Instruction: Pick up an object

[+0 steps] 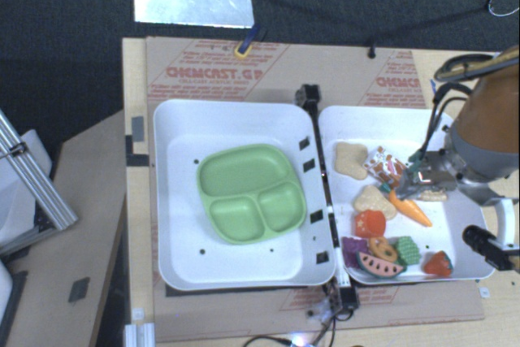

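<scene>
A: What sits in the left bin (175,199)?

B: A pale green plastic tray (248,193), smooth, with rounded corners and three moulded compartments, lying flat near the middle of the glossy white bin.

A: And the right bin (357,122)?

B: A scatter of toy food. A tan, bread-shaped slice (351,159) near the top left, a crinkly red and white wrapper (383,165) just beside it, a round red tomato (370,223) below, a watermelon wedge (379,265) with dark seeds at the front rim, a ridged green piece (407,249) and a small red piece (438,263) close by.

A: Where is the claw (416,181)?

B: Low over the right bin, at the thick end of a tapered orange carrot (410,209). The carrot lies slanted on the bin floor, next to a pale rounded piece (374,200). Whether the claw is spread or pressed together I cannot tell; it is a dark blur there.

A: The surface (203,73)?

B: Covered in tan printed cardboard with red lettering.
</scene>
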Robot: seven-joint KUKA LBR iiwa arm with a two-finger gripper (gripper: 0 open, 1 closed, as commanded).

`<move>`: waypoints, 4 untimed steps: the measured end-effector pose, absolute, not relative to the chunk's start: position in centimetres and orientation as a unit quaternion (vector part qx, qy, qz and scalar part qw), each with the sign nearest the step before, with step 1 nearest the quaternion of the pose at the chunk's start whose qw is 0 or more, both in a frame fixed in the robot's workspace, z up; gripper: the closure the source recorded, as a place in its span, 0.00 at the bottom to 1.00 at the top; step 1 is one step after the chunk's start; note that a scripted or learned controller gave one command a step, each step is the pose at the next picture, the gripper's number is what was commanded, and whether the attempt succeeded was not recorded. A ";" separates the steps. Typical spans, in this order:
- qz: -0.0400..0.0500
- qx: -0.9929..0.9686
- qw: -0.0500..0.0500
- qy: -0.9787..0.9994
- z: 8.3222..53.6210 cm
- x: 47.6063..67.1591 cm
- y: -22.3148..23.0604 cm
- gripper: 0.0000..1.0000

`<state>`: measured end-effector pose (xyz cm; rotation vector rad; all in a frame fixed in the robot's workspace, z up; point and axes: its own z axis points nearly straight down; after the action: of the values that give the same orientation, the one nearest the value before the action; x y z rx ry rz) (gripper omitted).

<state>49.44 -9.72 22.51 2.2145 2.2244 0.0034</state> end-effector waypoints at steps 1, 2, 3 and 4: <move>0.002 0.704 0.002 0.710 23.3 54.3 -6.5 1.00; 0.000 0.707 0.001 0.707 21.4 54.1 -7.5 1.00; 0.000 0.706 0.000 0.708 21.5 53.8 -7.0 1.00; 0.001 0.707 0.001 0.707 22.3 54.0 -8.4 1.00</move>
<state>54.04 -8.37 22.29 2.2192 2.2212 0.0016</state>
